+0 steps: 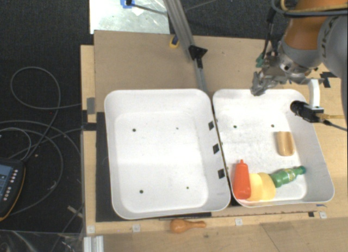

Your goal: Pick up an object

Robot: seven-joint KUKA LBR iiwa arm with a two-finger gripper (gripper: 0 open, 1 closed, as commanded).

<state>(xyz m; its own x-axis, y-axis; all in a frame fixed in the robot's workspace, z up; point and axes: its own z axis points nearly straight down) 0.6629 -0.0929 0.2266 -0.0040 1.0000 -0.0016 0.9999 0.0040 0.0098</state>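
My gripper (260,86) hangs over the far edge of the right bin (255,131), with nothing visibly between its fingers. Well toward the front of that bin lie a tan cylinder (284,143), a green bottle (287,176), a yellow object (262,186) and a red-orange bottle (242,179). The last three are bunched together at the bin's near edge, touching one another. The tan cylinder lies apart, near the right wall.
The left bin (157,153) sits beside the right one, joined by black clips. A small orange-brown pear-shaped object (186,225) lies on the bench in front of the bins. A grey pole (182,25) slants across the back.
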